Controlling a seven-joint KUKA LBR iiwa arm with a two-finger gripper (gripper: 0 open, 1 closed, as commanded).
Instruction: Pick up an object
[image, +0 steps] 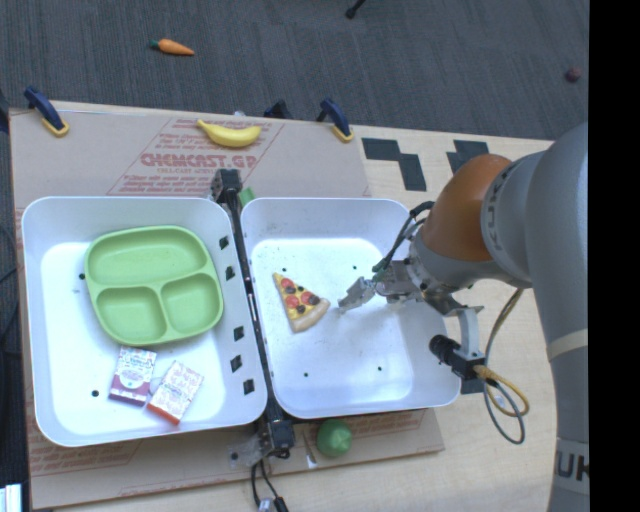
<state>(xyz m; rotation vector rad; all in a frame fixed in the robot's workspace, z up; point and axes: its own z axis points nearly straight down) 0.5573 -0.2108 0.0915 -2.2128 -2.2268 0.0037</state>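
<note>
Robot lab: clamped bench (330, 150), bins (400, 390)

A toy pizza slice (299, 301) lies flat just right of the frame's centre; yellow crust edge toward lower right, tip toward upper left; red topping with dark spots; on white bin floor.

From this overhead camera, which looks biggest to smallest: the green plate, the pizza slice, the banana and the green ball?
1. Green plate, by far the largest.
2 and 3. Banana and pizza slice look about alike, so I won't rank them.
4. Green ball, the smallest.
</note>
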